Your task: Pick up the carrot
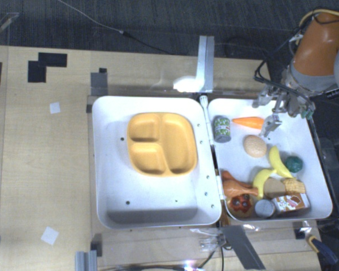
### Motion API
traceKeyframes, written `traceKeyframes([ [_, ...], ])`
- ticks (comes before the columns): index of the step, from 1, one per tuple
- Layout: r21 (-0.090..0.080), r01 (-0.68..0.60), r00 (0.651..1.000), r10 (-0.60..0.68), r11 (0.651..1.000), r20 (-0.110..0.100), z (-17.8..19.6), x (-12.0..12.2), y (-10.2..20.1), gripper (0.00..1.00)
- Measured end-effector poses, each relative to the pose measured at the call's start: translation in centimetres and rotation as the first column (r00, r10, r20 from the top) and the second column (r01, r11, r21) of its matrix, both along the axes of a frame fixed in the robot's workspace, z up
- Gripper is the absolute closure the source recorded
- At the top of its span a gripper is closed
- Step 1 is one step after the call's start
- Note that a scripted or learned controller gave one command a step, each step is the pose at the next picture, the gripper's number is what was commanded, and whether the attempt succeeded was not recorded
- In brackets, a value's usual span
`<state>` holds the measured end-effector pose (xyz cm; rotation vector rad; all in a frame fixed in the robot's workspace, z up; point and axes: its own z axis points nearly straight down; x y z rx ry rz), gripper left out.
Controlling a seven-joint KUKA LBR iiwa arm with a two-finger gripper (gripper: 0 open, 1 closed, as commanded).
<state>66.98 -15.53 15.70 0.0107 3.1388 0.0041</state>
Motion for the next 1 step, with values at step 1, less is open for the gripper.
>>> traceKeyframes([
  [1,-0.002,0.129,0.992,-0.129,0.992,0.011,-5.76,-0.63,-0.23,0.00],
])
